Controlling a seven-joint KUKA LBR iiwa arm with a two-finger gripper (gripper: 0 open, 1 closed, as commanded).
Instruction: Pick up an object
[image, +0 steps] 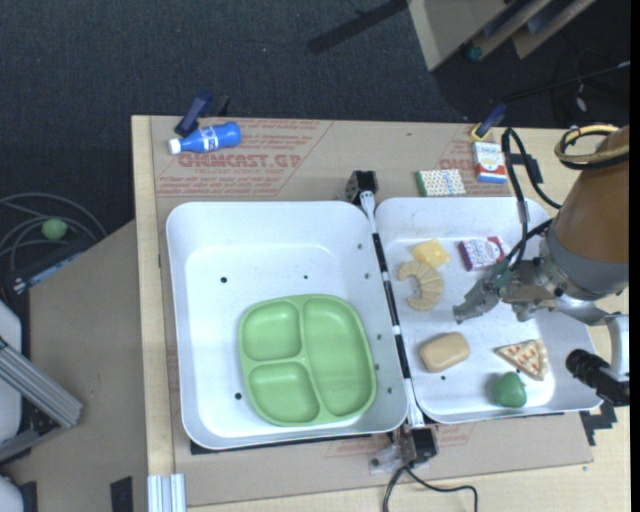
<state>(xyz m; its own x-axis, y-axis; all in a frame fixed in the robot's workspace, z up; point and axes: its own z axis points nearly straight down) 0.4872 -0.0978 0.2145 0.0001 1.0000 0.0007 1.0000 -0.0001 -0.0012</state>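
Note:
My gripper (496, 306) hangs over the middle of the right bin (570, 402), open, with nothing between its fingers. Its left finger (468, 307) points toward a tan croissant (423, 286). Just below the gripper lie a tan bread roll (443, 352) and a pizza slice (524, 358). A green ball (508, 390) rests near the bin's front edge. At the back of the bin are a yellow cheese block (432, 252) and a purple packet (481, 250).
The left bin (200, 300) holds a green divided plate (305, 357). On the cardboard behind the bins lie a blue and white bottle (205, 138) and two small cards (442, 181) (488, 161). The arm's grey and orange body (598, 225) covers the right bin's right side.

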